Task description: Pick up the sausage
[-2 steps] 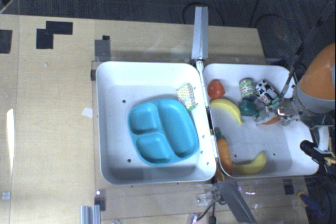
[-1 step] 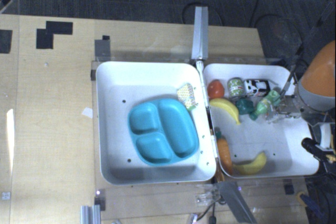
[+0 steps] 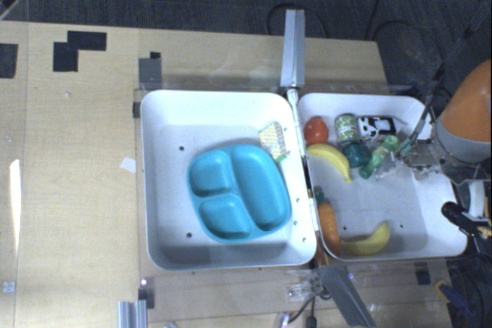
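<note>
The right bin (image 3: pixel 430 242) holds a cluster of toy foods. A red tomato (image 3: pixel 315 129), a small can (image 3: pixel 347 127) and a black-and-white carton (image 3: pixel 377 124) lie along its far side. Teal and green pieces (image 3: pixel 369 157) sit just below them. The arm, with its orange band (image 3: pixel 470 113), reaches in from the right. My gripper (image 3: pixel 417 160) hangs low at the bin's right side, right next to the teal and green pieces. Its tips blur into the clutter.
A yellow banana (image 3: pixel 330 159) lies by the divider and a second banana (image 3: pixel 369 240) near the front wall. An orange carrot-like piece (image 3: pixel 329 223) rests against the left wall. The left bin (image 3: pixel 165 165) holds a blue divided plate (image 3: pixel 240 192) and a small patterned scrap (image 3: pixel 272 139).
</note>
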`<action>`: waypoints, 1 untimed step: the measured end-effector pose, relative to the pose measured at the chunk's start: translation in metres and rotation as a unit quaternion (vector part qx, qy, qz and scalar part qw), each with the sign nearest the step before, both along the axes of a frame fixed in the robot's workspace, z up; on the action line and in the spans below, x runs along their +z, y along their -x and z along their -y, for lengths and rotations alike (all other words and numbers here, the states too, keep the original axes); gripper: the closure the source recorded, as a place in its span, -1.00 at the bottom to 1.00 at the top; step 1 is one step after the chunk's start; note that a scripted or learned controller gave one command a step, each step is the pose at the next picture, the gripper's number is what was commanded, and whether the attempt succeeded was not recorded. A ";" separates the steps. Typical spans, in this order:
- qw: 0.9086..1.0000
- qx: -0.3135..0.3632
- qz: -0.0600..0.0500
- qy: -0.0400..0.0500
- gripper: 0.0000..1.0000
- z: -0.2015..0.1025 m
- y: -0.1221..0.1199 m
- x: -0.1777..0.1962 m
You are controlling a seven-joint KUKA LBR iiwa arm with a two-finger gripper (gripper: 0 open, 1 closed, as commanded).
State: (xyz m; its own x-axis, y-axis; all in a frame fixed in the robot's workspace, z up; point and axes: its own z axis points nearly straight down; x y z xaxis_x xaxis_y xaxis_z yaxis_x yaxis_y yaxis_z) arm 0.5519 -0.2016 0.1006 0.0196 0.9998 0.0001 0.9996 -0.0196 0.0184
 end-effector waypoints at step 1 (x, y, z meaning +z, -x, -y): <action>0.999 0.035 -0.005 0.001 -1.00 0.002 -0.013 -0.012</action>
